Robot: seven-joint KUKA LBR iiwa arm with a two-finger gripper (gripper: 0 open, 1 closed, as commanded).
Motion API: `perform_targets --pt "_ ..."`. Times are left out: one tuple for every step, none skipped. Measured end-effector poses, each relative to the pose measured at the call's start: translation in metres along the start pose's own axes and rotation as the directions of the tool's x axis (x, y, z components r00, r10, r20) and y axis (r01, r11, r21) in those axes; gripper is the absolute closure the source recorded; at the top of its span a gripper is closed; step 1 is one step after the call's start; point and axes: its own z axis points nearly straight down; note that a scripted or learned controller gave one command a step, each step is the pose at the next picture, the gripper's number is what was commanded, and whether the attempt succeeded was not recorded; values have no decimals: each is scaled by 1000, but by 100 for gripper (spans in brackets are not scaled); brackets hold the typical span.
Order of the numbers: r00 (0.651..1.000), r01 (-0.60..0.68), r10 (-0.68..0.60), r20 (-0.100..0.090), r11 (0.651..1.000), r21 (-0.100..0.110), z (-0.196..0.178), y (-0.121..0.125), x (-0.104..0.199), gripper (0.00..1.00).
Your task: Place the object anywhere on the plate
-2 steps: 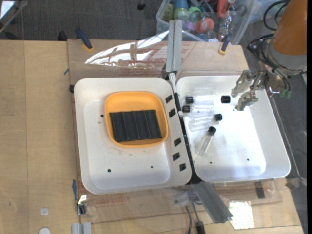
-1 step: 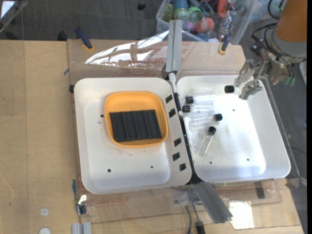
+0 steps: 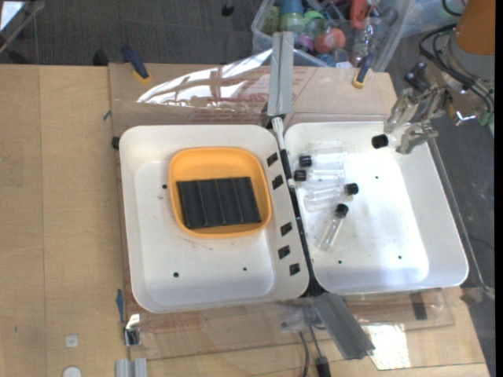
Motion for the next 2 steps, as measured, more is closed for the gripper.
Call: perform_targets --pt "979 205 -205 1 979 0 -27 -24 6 100" --pt "915 403 -403 1 915 0 -43 -45 11 100"
